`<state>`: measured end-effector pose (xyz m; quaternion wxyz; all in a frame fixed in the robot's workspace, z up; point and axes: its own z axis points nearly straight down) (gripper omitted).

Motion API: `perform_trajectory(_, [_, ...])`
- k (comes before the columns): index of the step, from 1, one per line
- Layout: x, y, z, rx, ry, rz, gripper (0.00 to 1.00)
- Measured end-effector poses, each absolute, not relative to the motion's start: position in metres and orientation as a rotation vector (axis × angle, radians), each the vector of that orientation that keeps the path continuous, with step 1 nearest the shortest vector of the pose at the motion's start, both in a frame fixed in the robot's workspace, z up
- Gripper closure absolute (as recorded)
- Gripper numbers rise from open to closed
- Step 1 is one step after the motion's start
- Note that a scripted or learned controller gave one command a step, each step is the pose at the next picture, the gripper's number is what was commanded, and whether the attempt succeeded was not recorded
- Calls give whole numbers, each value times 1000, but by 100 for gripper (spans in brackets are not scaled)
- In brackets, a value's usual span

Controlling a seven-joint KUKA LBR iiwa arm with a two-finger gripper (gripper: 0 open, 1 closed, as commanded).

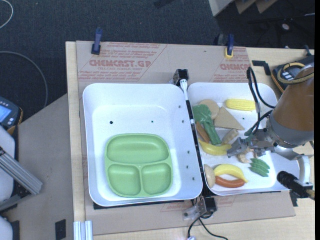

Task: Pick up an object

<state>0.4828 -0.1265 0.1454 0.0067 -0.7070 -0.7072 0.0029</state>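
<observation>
The right bin (265, 95) holds several toy foods: a yellow corn cob (240, 104), a tan wedge (227, 119), a green leafy piece (206, 122), a yellow banana slice (215, 148), a banana (230, 171) lying on a red sausage (230, 182), and a green pea pod (260, 167). My gripper (244, 149) is low in this bin, between the tan wedge and the pea pod, over a small tan piece (244, 158). I see nothing lifted in it.
The left bin (95, 104) holds a green divided tray (139, 164). A black cable (254, 91) loops over the right bin's far side. The arm's orange band (300, 104) hangs over the bin's right rim. Clamps hold the brown board at the back.
</observation>
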Motion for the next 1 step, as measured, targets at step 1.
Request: perform_trajectory(1, [487, -129, 151, -2223, -2220, 0, 0])
